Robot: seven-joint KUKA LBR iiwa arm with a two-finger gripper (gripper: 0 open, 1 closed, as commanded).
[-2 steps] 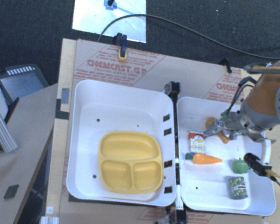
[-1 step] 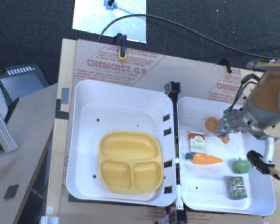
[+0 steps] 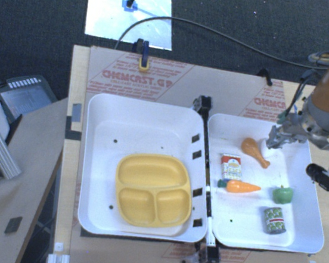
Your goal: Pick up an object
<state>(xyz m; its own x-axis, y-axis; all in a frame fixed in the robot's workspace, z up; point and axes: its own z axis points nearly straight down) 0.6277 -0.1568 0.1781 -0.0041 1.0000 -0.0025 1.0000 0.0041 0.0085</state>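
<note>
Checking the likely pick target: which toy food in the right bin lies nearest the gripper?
The tan chicken drumstick, at the bin's far side just left of the gripper. The carrot, green pepper, carton and can lie nearer the front.

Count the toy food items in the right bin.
5: a chicken drumstick by the gripper, a small carton, a carrot below it, a green pepper, and a can nearest the front.

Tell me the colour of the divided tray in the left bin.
Yellow; the tray shows plainly in the camera view.
</note>
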